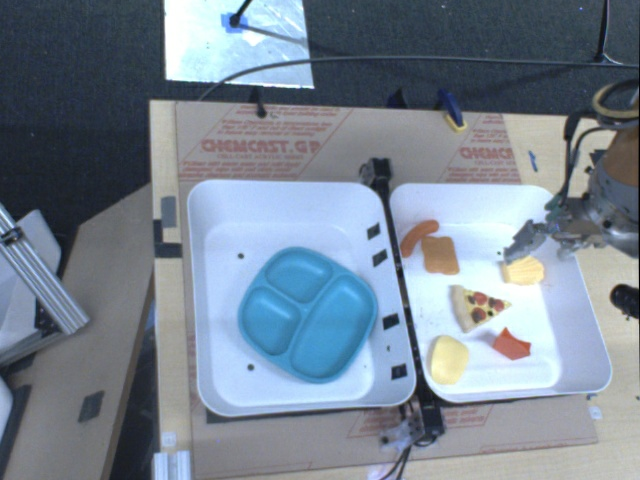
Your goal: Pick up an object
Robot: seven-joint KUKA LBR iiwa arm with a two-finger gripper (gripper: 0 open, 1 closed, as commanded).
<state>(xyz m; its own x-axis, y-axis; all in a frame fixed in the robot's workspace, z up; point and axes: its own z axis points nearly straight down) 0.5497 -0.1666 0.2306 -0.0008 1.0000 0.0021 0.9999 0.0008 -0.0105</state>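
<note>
A small pale-yellow wedge (524, 270), soft-edged like a toy cheese piece, lies in the right bin (585, 363) just below the fingertips. The gripper (527, 241) hangs directly above it; whether its fingers are parted or pinched, or touch the wedge, cannot be told.

The brown cardboard sheet (300, 133) under the bins bore red print reading "CHEMCAST GP", seen once behind the left bin and again, partly hidden, behind the right.
</note>
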